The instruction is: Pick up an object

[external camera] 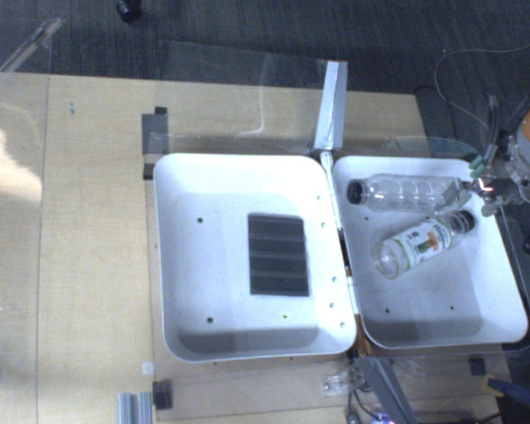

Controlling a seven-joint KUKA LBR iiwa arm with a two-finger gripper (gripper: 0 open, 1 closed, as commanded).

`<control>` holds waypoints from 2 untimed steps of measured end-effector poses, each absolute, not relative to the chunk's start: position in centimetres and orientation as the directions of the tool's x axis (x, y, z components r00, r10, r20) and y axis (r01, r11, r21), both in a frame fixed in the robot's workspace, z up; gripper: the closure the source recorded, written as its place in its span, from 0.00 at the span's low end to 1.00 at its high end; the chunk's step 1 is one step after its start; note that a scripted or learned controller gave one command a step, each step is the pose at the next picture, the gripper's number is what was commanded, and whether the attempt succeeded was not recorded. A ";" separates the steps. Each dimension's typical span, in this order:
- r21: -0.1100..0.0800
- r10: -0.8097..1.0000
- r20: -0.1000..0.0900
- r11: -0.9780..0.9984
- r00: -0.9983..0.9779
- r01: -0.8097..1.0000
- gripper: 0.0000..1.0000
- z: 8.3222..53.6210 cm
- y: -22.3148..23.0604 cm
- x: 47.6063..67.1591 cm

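Observation:
Two clear plastic bottles lie in the right bin [503, 312]. One bottle [402, 192] with a black cap lies along the far wall, cap pointing left. The other bottle [421, 241] has a white and green label and lies slanted, its dark cap up and to the right. A dark ribbed rectangular block [277, 253] lies flat in the middle of the left bin [185, 193]. My gripper [488, 185] hangs over the far right corner of the right bin, just right of both bottles' right ends. Nothing visible is held by it.
A metal divider post [330, 106] rises behind the seam between the bins. Loose cables [477, 69] hang at the back right. The wooden bench [79, 237] stretches left of the bins, with small black brackets [156, 131] near the left bin's corners.

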State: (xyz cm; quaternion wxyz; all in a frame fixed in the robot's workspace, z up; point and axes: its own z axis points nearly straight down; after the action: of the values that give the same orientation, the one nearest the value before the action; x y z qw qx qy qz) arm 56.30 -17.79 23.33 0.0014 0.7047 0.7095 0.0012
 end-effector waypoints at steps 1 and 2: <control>0.009 0.998 -0.002 0.063 -0.063 0.998 0.00 8.8 -19.4 60.2; -0.045 0.988 0.007 0.154 -0.154 0.987 0.00 8.6 -18.0 63.0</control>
State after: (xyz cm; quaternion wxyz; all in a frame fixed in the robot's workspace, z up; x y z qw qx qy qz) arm 62.99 -17.96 8.58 -0.0173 0.6501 0.7595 -0.0145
